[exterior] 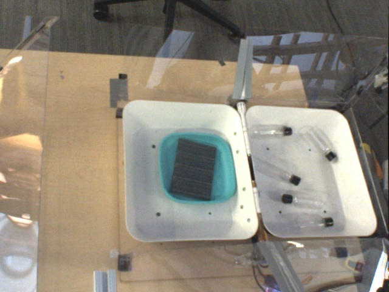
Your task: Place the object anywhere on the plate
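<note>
Cables [267,278] and metal brackets [285,272] show at the near edge of the bench [67,181], just below the two white bins. The left bin [140,218] holds a teal plate [226,181] near its middle, and a dark ribbed block [194,169] lies flat on that plate, a little tilted, well inside the rim. The right bin [358,218] touches the left one along a shared edge and carries several clear tubes with black caps [295,179], scattered apart; one lies near its far edge and two by its near edge. A grey post [242,72] stands at the far end of the seam between the bins. Clear panels [24,139] ring the wooden bench. Beyond lies grey carpet [61,17] and the black base of a chair [170,5]. Whether the pincer is spread or pressed together cannot be told.
</note>
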{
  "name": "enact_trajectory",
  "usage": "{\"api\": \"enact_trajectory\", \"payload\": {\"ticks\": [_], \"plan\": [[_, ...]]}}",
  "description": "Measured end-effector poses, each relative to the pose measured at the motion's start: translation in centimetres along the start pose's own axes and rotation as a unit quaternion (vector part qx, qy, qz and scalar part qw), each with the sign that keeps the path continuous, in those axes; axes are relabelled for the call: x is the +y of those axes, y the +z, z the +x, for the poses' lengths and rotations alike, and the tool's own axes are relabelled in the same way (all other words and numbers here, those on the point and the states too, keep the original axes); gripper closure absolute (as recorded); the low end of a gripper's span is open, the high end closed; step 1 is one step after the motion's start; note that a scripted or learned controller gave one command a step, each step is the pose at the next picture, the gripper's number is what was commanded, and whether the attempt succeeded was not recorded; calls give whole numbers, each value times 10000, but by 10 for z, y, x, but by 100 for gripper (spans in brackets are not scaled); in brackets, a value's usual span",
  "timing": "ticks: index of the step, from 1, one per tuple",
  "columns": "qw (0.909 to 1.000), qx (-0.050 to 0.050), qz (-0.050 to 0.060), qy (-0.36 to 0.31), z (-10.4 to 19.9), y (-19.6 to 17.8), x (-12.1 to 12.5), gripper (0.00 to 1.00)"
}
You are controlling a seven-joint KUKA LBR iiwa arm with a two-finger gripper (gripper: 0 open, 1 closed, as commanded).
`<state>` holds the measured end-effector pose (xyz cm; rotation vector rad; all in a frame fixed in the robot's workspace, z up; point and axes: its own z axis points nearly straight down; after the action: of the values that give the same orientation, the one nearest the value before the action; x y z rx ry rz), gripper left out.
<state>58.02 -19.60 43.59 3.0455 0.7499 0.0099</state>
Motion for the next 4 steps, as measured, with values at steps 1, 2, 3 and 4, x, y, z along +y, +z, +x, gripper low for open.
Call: {"api": "enact_trajectory", "payload": {"ticks": [1,2,3,4], "plan": [[9980,1,-6,638,-27,0,-3,0],[9930,5,-9,1185,49,0,35,0],[9904,2,3,1380,-6,0,7,0],[9904,7,1,1382,-40,-1,-10,0]]}}
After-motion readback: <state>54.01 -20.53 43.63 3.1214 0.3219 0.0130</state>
